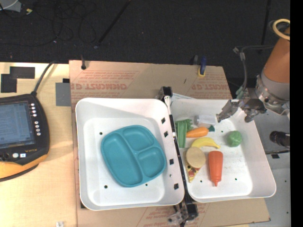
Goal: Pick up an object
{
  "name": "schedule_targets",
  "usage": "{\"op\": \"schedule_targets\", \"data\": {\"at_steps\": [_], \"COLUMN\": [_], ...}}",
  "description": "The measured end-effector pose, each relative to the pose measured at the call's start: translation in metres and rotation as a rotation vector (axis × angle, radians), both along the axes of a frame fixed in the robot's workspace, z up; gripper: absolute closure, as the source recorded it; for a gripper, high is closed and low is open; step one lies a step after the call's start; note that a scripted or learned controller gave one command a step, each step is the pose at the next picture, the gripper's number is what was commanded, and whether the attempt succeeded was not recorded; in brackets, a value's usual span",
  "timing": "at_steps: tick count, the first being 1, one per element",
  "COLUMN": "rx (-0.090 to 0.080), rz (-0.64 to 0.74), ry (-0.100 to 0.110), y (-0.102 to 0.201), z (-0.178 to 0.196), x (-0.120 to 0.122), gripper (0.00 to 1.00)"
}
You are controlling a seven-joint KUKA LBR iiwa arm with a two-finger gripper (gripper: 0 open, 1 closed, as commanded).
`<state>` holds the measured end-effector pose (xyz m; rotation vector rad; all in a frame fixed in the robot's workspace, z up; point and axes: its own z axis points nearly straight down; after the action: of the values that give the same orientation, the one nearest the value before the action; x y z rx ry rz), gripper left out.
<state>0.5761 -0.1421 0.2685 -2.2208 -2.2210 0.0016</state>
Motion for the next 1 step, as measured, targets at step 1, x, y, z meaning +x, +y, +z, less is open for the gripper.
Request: {"op": "schedule_targets", "data": {"at_steps": [1], "rx": [0.008], "rz": [0.0], "ry": [0.017], "y": [0.0277], "z": [-0.1531], "x": [-0.0649], "gripper": [0.0]}}
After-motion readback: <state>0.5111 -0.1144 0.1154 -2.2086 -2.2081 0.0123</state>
